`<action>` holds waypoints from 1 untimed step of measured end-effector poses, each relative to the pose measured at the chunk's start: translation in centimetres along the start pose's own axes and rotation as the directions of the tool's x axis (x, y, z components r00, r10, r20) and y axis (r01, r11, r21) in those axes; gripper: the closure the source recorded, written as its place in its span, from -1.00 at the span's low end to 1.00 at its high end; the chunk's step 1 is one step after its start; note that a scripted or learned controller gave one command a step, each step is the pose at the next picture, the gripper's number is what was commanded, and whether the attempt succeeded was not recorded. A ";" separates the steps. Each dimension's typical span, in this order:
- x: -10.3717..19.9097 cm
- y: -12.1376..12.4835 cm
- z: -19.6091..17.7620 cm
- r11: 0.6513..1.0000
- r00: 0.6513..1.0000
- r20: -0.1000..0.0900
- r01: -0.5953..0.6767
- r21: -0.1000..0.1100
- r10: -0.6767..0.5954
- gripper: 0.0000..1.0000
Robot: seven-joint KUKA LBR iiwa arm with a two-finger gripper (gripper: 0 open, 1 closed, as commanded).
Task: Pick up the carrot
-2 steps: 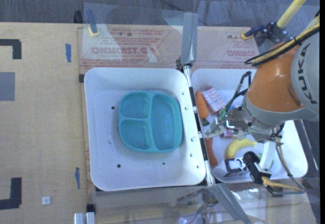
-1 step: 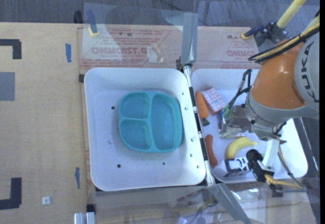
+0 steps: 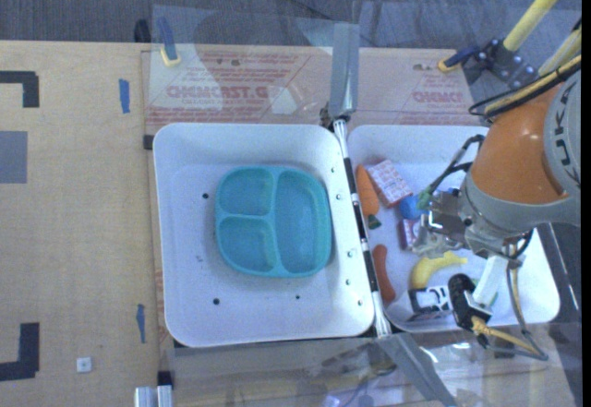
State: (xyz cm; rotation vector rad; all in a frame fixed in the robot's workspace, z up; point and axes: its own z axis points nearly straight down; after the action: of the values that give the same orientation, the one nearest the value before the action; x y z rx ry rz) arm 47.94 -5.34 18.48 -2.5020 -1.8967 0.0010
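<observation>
The carrot (image 3: 367, 192) lies in the right bin (image 3: 545, 299), hard against that bin's left wall, its length running up and down the view. It is a short orange piece with a bit of green at its lower end. Below it, along the same wall, lies a slimmer red-orange stick (image 3: 382, 272).

The arm (image 3: 522, 161) enters from the right, its orange band hanging over the right bin's middle. The pincer (image 3: 441, 232) sits below the wrist, over the bin's centre, to the right of the carrot and a little lower in the view. The two are apart, with a pink-and-white patterned packet (image 3: 390, 181) and a small blue item (image 3: 409, 207) lying between them. Whether the pincer is open or closed cannot be told, since its tip is lost among the clutter beneath it. Nothing is visibly held in it.

A yellow banana (image 3: 437, 266) lies just below the pincer, and a black-and-white object (image 3: 448, 295) rests near the bin's lower edge.

The left bin (image 3: 185, 304) holds a teal divided plate (image 3: 274, 221) with three compartments, set near its middle. Both bins rest on the tan desk (image 3: 74, 211).
</observation>
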 end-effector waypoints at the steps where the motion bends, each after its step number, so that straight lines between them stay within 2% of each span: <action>1: 1.1 -0.3 -4.6 0.986 0.986 0.001 -0.168 -0.002 0.168 1.00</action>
State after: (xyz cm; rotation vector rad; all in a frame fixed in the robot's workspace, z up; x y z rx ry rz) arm 47.97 -4.23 23.11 -2.6543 -1.6805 0.0009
